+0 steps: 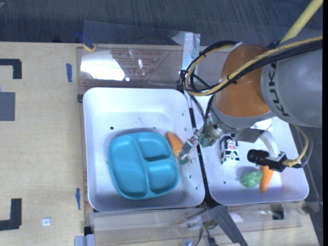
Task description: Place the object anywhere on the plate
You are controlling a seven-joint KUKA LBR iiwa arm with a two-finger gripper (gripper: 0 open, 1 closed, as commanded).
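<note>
The gripper hangs low over the right edge of the left bin, just beside the plate. Its 2 thin fingers point down and left, and how far apart they stand I cannot tell; nothing shows plainly between them. An orange carrot-like piece lies in the left bin against the plate's upper right rim, touching or nearly touching the fingers, with a small green bit just below it at the fingertips. Whether the piece is gripped or merely lying beside the fingers is unclear.

The plate is blue, with 3 compartments, and sits tilted in the lower middle of the left bin.

In the right bin lie a green lump and a second orange carrot touching it, near the bottom wall. A small black-and-white thing stands further up, near the wrist. The arm, with its orange band, crosses above the right bin, yellow and black cables looping around it.
</note>
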